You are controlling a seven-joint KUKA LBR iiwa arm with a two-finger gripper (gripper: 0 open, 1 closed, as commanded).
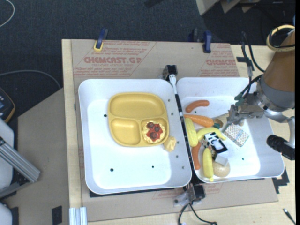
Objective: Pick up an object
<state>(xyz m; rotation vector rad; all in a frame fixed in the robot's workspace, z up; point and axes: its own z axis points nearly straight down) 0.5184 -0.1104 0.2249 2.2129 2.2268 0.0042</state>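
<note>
bench [140,50]: cardboard-topped, two white bins.
my gripper [234,117]: over right bin [262,165]; open or shut, can't tell.
target: patterned packet [237,134] just below gripper; looks light, crinkly; pinch an edge.

One camera hangs above the bench [140,55], fixed, looking down at a slant from the near side. It sits far enough back to take in both white bins, the left bin [93,139] and the right bin [262,163], plus a strip of dark floor [70,8] beyond. The arm [281,74] comes in from the right edge, partly cut off.
</note>
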